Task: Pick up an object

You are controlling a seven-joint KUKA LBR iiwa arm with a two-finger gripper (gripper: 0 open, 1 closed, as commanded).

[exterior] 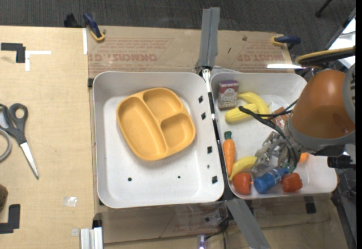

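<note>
From above, the counter (45,129) carries two shallow white bins side by side. The left bin (113,185) holds a yellow plate (155,123) with three compartments; it lies a little tilted toward the far left part of the bin.

The right bin (322,185) holds several small things. Near its far left corner stands a small box (228,93) with a dark label. Just beside it lies a yellow banana (249,107), and a black cable crosses over the banana. Along the left wall lies an orange carrot (228,151) with a green top. Below the carrot, at the near edge, there is a second yellow piece (244,164), then a red tomato (242,184), a blue object (267,181) and another red piece (292,183), all close together in a row.

The grey arm with its orange band (325,106) comes in from the right and hangs over the right bin. Its gripper (275,154) is low in the bin, just above the blue object and near the yellow piece. Whether the jaws are apart or together, I cannot tell, because the metal parts are blurred and mixed with the things below. No object is seen clearly between them.

On the counter at the left lie scissors (22,137).
</note>
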